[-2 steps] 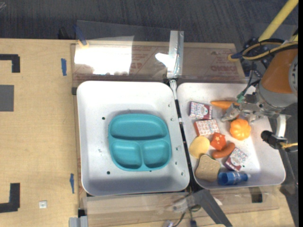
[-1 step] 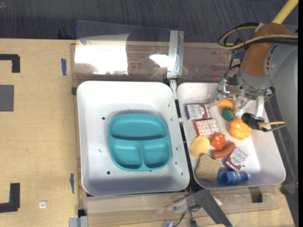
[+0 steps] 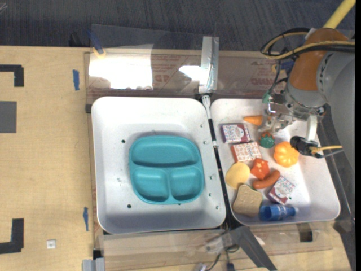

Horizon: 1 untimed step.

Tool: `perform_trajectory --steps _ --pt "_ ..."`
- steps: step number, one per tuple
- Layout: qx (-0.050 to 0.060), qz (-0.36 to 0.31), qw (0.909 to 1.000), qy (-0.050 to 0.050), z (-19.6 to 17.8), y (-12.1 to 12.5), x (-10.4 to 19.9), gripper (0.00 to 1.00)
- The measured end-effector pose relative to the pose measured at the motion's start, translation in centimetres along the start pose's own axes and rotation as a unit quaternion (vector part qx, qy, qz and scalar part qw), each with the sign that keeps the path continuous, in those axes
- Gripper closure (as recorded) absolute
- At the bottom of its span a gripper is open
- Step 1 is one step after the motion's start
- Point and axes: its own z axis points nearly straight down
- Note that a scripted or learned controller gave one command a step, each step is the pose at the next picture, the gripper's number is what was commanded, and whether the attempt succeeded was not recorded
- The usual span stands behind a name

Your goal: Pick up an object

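Observation:
The right bin point(image 3: 324, 199) holds several toy foods. Among them are an orange carrot piece point(image 3: 252, 119), a small green piece point(image 3: 267, 142), an orange fruit point(image 3: 286, 154), two printed cartons point(image 3: 235, 132) point(image 3: 246, 151), a red pepper point(image 3: 259, 166) and a yellow lemon point(image 3: 237, 174). A sausage point(image 3: 265, 179), a bread slice point(image 3: 247, 201) and a blue bottle point(image 3: 276, 211) lie nearer the front. My gripper point(image 3: 271, 124) hangs low over the bin's back part, just right of the carrot piece and above the green piece. I see nothing held in it.
The left bin point(image 3: 107, 117) contains a teal divided plate point(image 3: 166, 168). A clear plastic sheet point(image 3: 146, 66) and a metal strip point(image 3: 208, 64) stand behind the bins. Cables point(image 3: 282, 41) loop above the wrist, whose orange band point(image 3: 307, 72) sits at the upper right.

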Motion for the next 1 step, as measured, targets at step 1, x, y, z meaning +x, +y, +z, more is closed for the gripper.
perform_trajectory --steps 1 --pt "-0.005 0.057 0.9984 -0.002 0.18 -0.58 3.15 1.00"
